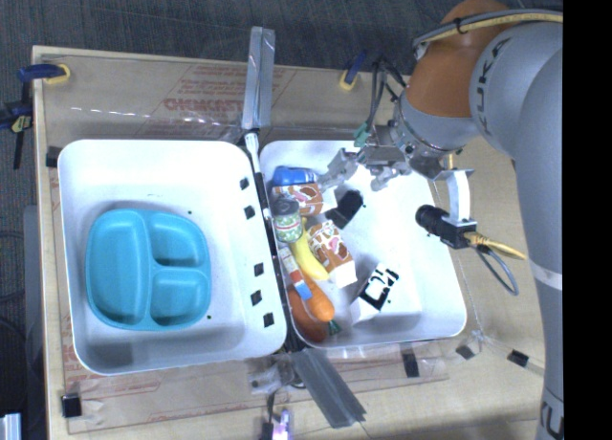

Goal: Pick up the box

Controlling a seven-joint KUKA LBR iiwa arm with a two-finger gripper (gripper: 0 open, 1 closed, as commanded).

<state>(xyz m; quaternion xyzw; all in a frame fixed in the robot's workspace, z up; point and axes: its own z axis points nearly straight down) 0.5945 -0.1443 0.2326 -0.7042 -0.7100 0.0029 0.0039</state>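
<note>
a grey kuka arm (516, 65) with an orange band above the wrist reaches in from the right over a wooden bench (143, 84) bearing two shallow white bins side by side. the left bin (115, 165) holds a light blue divided tray (148, 266) lying flat toward its left half. the right bin (430, 285) carries a crowd of small goods packed along its left wall. the gripper (346, 168) hangs over the upper part of the right bin, its fingers pointing left toward the clutter; whether they are apart or together cannot be told from this slant, and nothing is seen between them. a black cylindrical part (442, 223) juts from the wrist assembly on the right, with a yellow cable trailing off it. the box (381, 290), white with bold black markings, lies near the front of the right bin, right of the clutter and well apart from the gripper. beside it to the left sit a yellow banana (308, 258) and a printed red-and-white packet (330, 245). an orange carrot-like item (314, 304) rests at the bin's front left corner. a small black object (344, 207) lies just below the gripper. a blue-topped item (292, 177) sits at the top of the clutter, and a green-labelled can (287, 228) stands against the left wall.
</note>
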